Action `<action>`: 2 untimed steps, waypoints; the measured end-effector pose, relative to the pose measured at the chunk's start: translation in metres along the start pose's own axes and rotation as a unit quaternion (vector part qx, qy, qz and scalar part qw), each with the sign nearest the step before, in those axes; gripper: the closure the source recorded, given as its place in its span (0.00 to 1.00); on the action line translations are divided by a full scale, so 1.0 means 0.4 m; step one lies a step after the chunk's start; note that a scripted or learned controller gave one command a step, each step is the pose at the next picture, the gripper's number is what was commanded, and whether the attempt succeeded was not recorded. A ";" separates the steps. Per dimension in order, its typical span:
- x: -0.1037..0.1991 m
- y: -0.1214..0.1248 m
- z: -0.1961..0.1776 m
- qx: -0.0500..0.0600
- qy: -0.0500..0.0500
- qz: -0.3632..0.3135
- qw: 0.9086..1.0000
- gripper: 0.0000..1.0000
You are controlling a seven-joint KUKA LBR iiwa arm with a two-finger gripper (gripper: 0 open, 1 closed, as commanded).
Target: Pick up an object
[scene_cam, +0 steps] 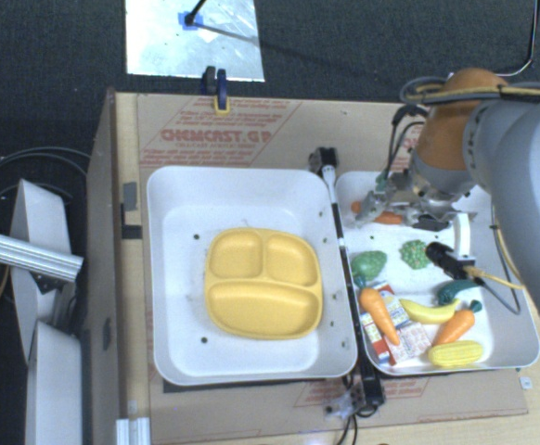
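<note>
Pincer (pixel 379 205) hovers just beside an orange-red item (pixel 391 218) under it.

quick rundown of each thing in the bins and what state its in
yellow divided plate: upright in the left bin, compartments bare
gripper: low over the back of the right bin
two carrots: lying flat
banana: lying flat
corn cob: lying at the front edge

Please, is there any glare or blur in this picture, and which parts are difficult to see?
Camera view: strong glare on the shiny sheet above the bench; the white bins look bright, nearly washed out; the arm is large and soft at right; the gripper is small and slightly blurred, with detail hard to read.
</note>
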State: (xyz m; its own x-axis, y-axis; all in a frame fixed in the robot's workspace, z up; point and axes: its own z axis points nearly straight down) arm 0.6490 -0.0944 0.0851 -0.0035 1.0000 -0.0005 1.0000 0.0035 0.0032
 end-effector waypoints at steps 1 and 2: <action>-0.063 0.045 0.004 0.005 0.001 0.000 1.000 0.00; -0.062 0.047 -0.024 0.006 0.001 -0.002 1.000 1.00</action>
State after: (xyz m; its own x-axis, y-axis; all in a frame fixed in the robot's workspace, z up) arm 0.6678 -0.1192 0.0947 -0.0071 1.0000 0.0017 0.9999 0.0071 -0.0078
